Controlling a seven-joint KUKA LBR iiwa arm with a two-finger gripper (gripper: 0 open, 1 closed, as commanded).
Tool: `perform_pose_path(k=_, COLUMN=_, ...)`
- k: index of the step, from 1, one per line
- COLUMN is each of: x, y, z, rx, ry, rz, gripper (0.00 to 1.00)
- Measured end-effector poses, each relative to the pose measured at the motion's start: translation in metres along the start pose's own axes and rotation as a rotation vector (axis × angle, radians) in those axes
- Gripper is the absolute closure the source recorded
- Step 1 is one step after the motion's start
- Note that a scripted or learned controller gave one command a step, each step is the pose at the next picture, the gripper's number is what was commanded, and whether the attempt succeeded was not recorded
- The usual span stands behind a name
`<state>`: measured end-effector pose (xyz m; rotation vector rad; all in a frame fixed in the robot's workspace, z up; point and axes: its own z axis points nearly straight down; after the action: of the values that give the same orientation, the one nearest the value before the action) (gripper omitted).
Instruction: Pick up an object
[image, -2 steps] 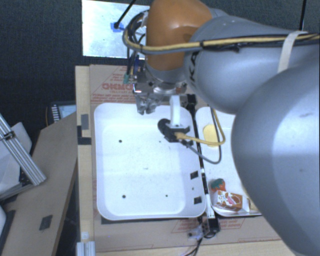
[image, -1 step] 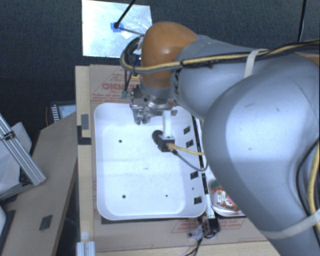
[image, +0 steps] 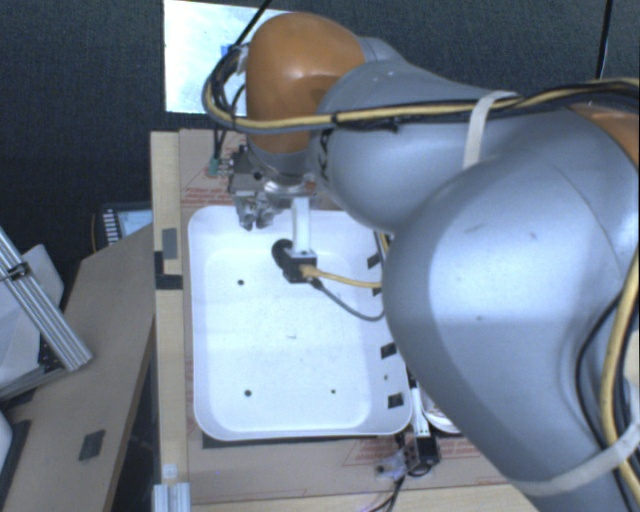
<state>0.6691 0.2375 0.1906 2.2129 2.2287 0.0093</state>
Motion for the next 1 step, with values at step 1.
perform_pose_path(k=1, x=-0.0026, y=0.0005, z=-0.0099, rx=0.000, ry=-0.002, rz=0.001, gripper=1.00)
